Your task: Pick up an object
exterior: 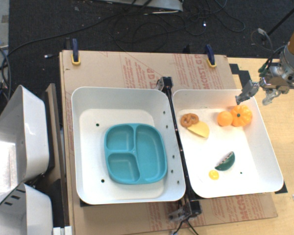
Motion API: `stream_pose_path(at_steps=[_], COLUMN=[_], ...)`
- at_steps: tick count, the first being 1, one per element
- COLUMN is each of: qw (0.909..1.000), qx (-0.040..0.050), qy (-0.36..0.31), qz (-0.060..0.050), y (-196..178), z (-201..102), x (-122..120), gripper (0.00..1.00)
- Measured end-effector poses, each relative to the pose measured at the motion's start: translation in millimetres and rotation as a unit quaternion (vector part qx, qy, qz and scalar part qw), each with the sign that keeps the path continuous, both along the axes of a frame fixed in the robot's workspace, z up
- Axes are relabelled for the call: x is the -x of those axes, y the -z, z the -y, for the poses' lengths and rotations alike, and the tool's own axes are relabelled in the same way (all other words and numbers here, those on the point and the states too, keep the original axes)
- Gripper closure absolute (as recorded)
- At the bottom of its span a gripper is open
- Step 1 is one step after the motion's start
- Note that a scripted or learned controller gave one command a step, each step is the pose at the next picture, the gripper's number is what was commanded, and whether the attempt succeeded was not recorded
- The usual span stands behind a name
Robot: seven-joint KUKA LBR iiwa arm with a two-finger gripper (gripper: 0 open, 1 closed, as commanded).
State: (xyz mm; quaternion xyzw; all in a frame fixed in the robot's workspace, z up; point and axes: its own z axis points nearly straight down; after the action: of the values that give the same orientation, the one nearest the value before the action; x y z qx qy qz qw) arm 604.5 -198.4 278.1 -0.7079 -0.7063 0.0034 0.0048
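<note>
Up at the right bin's [264,146] far right corner, the gripper [257,93] hangs with its two fingers spread apart, nothing between them. One fingertip [244,96] sits just above the small pumpkin [241,115], though whether it touches is unclear. An orange [225,118] lies against the pumpkin's left side. Further left in the same bin are a pretzel [189,120] and a yellow wedge [199,129], touching. Nearer the front lie a watermelon slice [225,161] and a small yellow piece [213,175]. The left bin [83,106] holds a teal divided tray [135,153].
</note>
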Motion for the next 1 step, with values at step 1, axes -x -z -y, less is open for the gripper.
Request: stream_pose_path(at_steps=[1], qw=[1.0000], qx=[0.0013], qy=[-0.002], qz=[0.006], y=[-7.5], z=[-0.9], x=[-2.1], gripper=[0.00])
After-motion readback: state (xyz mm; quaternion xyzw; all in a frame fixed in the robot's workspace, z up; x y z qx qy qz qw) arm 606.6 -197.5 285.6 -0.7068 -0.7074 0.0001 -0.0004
